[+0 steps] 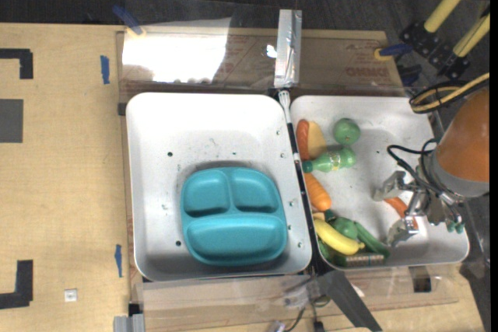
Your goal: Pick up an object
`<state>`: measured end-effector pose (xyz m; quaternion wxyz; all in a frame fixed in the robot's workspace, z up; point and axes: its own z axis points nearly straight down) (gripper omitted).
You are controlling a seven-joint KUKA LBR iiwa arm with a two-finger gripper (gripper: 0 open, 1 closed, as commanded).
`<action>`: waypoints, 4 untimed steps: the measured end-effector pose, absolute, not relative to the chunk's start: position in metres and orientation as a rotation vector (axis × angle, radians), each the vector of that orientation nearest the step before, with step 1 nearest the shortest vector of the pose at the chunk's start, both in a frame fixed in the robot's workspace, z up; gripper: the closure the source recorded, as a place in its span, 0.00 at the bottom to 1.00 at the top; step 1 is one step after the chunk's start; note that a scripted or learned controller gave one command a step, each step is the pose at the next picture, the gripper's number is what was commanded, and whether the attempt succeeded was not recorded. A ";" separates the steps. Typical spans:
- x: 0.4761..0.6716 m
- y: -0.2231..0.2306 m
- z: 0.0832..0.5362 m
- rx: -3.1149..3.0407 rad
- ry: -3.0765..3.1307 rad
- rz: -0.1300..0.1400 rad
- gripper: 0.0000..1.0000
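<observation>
- Camera view, bench [62, 167]: two shallow white bins stand side by side, the left bin [156, 128] and the right bin [373, 117], their inner walls touching.
- Left bin: one teal divided tray [232, 215], with three compartments, lies toward the near wall.
- Right bin, along its left wall, counted from far to near: one orange-and-yellow toy fruit [310, 138]; one green bottle-shaped toy [330, 162], lying on its side; one orange carrot [317, 193]; one yellow banana [336, 238]; one dark green vegetable [359, 232], just beside the banana and partly over it.
- Right bin, far middle: one round green fruit [346, 130], apart from the row, just beyond the bottle-shaped toy.
- Arm [467, 148]: one, with an orange band, reaching in from the right over the right bin.
- Tool [397, 207]: one, low over the right half of the right bin; its two fingers [389, 188] are spread apart, with a small orange-red piece [398, 205] seen between them; whether they grip it cannot be told.
</observation>
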<state>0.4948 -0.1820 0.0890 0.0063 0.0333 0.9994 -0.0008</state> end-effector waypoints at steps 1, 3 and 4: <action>0.496 -0.187 0.089 0.171 3.122 -0.001 0.00; 0.484 -0.196 0.089 0.172 3.123 -0.005 0.00; 0.484 -0.201 0.089 0.026 3.125 -0.007 0.00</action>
